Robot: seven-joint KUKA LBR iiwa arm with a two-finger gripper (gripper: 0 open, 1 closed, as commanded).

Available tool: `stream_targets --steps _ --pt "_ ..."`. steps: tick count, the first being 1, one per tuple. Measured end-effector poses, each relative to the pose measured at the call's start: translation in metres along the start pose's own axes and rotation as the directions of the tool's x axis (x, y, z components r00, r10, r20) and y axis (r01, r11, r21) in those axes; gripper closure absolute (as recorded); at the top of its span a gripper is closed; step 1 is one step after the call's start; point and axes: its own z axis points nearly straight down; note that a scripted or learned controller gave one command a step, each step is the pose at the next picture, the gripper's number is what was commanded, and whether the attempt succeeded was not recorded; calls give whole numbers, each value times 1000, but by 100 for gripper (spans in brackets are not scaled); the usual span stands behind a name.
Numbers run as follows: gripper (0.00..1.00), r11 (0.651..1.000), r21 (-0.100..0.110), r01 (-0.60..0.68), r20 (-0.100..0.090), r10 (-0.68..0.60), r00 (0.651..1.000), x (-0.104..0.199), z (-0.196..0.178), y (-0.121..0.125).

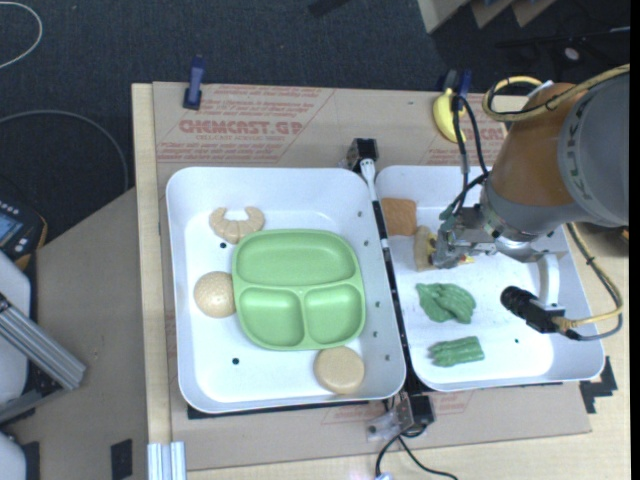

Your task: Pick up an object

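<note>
Two white bins sit side by side on the bench. The left bin (190, 268) holds four things: one green divided tray (298, 288) in its middle, one croissant (236, 223) just above the tray's upper left corner, one round bun (214, 294) touching the tray's left side, and one round cookie-like piece (340, 368) at the tray's lower right corner. The tray fills most of that bin, leaving bare floor mainly along the left wall and the lower left corner.

The right bin (560, 363) holds three loose pieces: one brown toast-like slice (399, 215) near its upper left corner, one leafy green lump (446, 301) near the middle, and one green bean bundle (456, 350) below it, near the front rim. The two green pieces lie apart, with open white floor to their right.

The gripper (444, 250) hangs low by the bin's left wall, just below the toast and above the leafy lump. From here I cannot tell whether its jaws are open or closed.
</note>
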Motion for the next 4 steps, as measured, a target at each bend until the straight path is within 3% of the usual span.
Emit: stream_targets --steps 1,2,3,4 --pt "100 1000 -18 -7 7 7 1000 -5 32 -49" --pt "100 1000 -16 -11 11 11 1000 -83 -15 -49" --pt "100 1000 -3 -2 1 2 1000 -16 37 -91" --pt "100 1000 -12 -3 5 3 1000 -3 20 -88"
